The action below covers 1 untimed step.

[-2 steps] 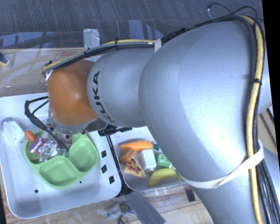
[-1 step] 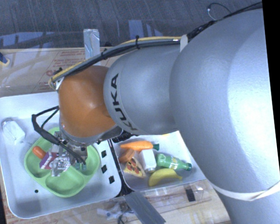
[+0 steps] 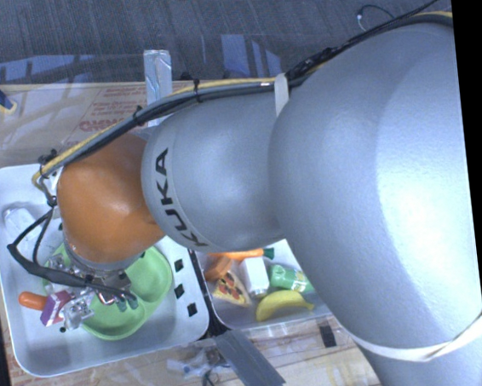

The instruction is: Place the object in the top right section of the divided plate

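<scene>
The grey-and-orange arm's gripper [image 3: 80, 309] is hovering at nine o'clock of the green plastic divided plate [image 3: 151, 279]; whether it is gripping anything, I cannot tell.

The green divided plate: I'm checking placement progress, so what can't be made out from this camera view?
- Green divided plate: its sections are mostly hidden by the arm's orange band.
- Pincer: finger state lost in cable clutter.
- Right bin: largely covered by the grey arm.
</scene>
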{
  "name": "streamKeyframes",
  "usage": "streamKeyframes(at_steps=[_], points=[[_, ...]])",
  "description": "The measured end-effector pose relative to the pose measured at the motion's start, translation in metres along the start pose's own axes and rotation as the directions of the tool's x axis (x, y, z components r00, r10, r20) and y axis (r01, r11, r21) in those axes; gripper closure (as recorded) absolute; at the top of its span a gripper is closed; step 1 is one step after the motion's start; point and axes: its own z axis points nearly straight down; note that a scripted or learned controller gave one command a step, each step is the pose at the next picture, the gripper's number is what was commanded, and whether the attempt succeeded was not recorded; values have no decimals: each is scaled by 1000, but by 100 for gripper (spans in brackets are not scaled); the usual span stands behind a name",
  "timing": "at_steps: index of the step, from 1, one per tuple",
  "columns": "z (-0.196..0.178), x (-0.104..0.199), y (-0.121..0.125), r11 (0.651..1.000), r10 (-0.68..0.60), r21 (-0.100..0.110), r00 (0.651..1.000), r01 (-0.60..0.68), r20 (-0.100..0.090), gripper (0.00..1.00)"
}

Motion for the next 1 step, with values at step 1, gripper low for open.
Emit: streamKeyframes(at_steps=[1], points=[[-146, -28, -10, 945, 326, -1, 945, -326, 7, 100]])
